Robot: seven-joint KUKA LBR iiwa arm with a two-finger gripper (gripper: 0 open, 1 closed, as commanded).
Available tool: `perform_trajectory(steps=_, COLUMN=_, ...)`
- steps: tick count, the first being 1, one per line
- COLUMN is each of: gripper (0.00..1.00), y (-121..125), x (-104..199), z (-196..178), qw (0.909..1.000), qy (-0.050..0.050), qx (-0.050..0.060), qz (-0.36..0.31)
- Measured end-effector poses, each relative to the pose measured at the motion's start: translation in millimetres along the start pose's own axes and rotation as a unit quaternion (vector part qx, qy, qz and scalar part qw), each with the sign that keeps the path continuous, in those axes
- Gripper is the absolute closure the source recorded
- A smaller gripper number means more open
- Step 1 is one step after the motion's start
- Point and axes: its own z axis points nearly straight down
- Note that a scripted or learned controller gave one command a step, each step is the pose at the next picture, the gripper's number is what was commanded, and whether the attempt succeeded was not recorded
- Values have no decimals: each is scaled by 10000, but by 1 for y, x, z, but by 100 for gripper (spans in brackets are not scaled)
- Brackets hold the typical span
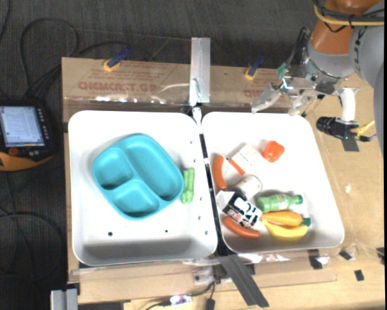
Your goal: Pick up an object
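Observation:
My gripper [280, 102] hangs above the far edge of the right bin [322, 173], fingers spread apart and holding nothing. Below it in that bin lie an orange pepper-like piece [272, 150], a white and orange carton [243, 157], an orange sausage shape [218, 171] and a white can [249, 185]. Nearer the front are a green bottle [278, 202], a black-and-white packet [240, 210], a carrot [285, 218], a yellow banana [287, 230] and a red-orange hot dog [238, 228]. All of them are well in front of the gripper.
The left bin [90, 237] holds a blue divided plate [137, 175] and a green pea pod [188, 185] by the wall between the bins. A tablet [17, 129] sits off the bench at the left. Cardboard [135, 82] lies behind the bins.

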Motion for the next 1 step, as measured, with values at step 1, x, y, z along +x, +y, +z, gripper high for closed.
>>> perform_trajectory(steps=1, gripper=0, y=-43, x=27, z=93, qw=9978, qy=-2, qx=7, qz=-663)
